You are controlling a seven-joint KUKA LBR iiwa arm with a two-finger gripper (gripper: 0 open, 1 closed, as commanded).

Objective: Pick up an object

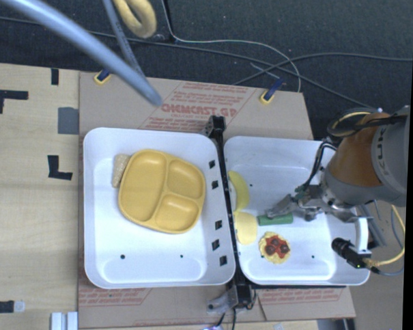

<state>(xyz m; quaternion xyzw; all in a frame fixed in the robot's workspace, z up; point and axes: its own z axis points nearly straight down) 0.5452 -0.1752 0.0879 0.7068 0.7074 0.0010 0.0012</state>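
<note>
One green stick (276,215) lies slanted in the right bin (289,154), at my end effector (285,207); whether it pinches, I cannot tell.

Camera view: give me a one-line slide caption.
The arm's hand reaches low into the right bin over a green item near toy foods; a yellow divided plate fills the left bin.

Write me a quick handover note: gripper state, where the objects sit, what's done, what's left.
Gripper: low in the right white bin, at a small green block; a hold can't be confirmed.
Right bin: two pale yellow round pieces by the divider, a small toy pizza with red topping.
Left white bin: yellow divided plastic plate over a tan sponge.
Done: nothing lifted.
Left: grasp, lift.
</note>
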